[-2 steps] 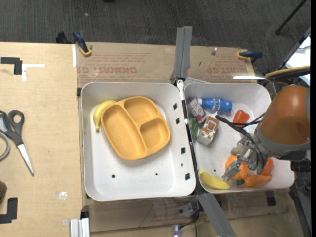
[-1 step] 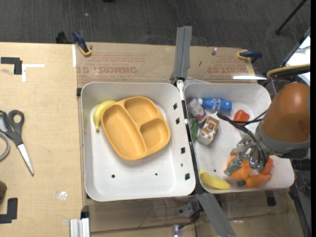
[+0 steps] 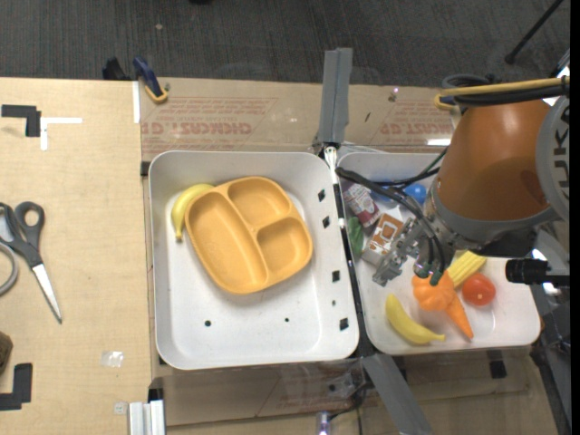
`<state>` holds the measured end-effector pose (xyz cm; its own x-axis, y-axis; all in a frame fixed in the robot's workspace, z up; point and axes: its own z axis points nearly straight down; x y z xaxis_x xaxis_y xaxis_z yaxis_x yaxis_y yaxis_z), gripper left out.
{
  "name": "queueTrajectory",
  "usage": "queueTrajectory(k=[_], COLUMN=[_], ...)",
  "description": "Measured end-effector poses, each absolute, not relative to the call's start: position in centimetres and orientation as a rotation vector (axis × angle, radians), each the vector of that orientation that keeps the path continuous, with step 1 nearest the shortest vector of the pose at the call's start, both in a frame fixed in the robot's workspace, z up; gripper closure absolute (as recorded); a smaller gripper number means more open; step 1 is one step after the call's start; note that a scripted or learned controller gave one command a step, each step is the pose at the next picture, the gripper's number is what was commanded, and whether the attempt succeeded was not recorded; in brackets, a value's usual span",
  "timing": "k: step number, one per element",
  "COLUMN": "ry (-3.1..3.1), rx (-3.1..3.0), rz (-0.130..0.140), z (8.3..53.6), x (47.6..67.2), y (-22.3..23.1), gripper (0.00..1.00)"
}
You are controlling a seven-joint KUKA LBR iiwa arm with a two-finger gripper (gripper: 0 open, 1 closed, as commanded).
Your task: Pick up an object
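two white bins point(image 3: 172, 333) point(image 3: 507, 333) sit side by side. two bananas: one point(image 3: 188, 206) at nine o'clock of the single yellow plate point(image 3: 246, 234), one point(image 3: 410, 322) in the right bin. one carrot point(image 3: 460, 319), one tomato point(image 3: 478, 290), one pair of scissors point(image 3: 34, 254).

Dark carpet floor point(image 3: 254, 16) beyond wooden bench point(image 3: 72, 243)

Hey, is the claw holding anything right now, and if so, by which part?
Cannot be told. The claw hangs low in the right bin, just above the carrot, but the arm blocks any sight of a grip.
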<state>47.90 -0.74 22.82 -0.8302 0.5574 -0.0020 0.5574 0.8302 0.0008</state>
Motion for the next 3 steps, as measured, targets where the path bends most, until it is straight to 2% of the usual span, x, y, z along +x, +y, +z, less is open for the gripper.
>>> queueTrajectory(k=[1, 2, 3], ry=[3.004, 2.949, 2.902], rx=[0.914, 1.083, 1.198], rz=[0.000, -0.002, -0.001], z=[22.8, 19.1, 19.2], x=[47.9, 51.2, 51.5], y=[-0.8, -3.7, -7.3], gripper=[0.00, 0.00, 0.00])
